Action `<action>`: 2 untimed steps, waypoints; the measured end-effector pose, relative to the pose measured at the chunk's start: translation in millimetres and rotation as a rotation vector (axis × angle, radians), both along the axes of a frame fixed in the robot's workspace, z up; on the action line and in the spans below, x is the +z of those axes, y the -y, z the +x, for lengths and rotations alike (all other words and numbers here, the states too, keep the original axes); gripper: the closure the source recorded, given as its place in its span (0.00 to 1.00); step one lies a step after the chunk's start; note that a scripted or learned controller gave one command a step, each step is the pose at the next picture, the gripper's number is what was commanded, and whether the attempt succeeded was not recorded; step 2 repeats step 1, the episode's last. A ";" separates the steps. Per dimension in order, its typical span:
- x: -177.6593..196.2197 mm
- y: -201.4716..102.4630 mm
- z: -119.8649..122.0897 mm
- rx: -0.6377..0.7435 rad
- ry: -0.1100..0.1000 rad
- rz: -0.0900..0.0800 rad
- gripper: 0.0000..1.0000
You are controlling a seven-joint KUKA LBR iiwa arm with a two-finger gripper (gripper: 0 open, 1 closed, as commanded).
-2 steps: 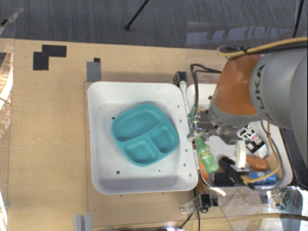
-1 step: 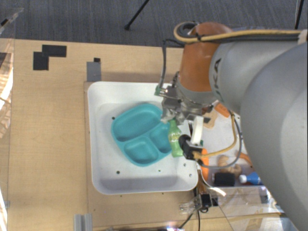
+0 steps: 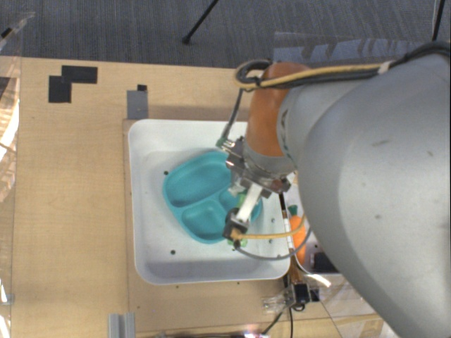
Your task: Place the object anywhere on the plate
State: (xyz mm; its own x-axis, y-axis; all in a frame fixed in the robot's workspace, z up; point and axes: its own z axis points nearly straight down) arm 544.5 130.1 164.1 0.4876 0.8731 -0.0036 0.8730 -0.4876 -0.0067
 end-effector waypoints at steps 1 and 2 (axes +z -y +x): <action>1.1 0.0 0.7 0.002 0.003 0.000 0.00; 1.1 0.0 0.7 0.002 0.003 0.000 0.00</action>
